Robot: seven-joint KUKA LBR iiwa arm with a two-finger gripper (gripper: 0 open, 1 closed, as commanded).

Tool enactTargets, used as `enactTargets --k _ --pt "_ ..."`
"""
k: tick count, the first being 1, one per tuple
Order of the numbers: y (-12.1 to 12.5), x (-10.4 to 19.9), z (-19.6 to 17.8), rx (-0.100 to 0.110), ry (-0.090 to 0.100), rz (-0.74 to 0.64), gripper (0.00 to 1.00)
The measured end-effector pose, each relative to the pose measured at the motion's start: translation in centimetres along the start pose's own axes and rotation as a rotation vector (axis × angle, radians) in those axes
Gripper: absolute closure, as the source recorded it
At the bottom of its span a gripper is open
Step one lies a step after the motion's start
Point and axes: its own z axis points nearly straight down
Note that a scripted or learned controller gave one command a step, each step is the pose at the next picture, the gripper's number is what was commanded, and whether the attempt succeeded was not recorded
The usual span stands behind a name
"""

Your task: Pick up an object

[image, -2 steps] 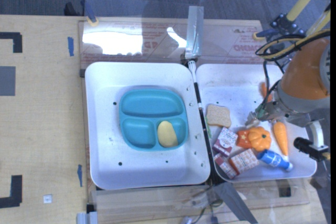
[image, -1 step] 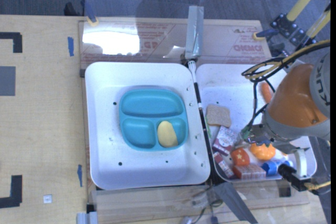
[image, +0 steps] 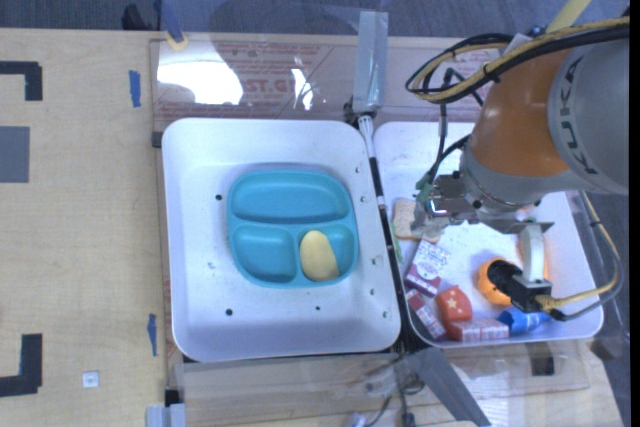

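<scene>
Jaws hidden under the grey-and-orange wrist [image: 515, 140], so I cannot tell their opening or load, hang above the right bin [image: 590, 315], whose clutter beside the blue tray [image: 290, 225] offers likely picks.

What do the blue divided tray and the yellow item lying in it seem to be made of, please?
The blue divided tray looks like moulded plastic: uniform colour, rounded compartment walls, soft sheen. The yellow item looks smooth and matte, possibly a plastic or foam toy potato or lemon; the view leaves that open.
</scene>
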Motion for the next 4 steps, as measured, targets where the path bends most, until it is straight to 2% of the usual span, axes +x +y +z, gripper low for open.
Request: enactTargets --k 1,2,3,4 --pt "-2.8 1.6 -0.7 0.011 -0.003 -0.011 1.00" --pt "1.4 -5.6 -10.4 0.000 -0.005 0.030 1.00" --pt "1.3 -5.4 -10.1 0.008 -0.005 0.027 0.00" --pt "-4.1 -11.2 -0.4 0.017 -0.005 0.016 0.00"
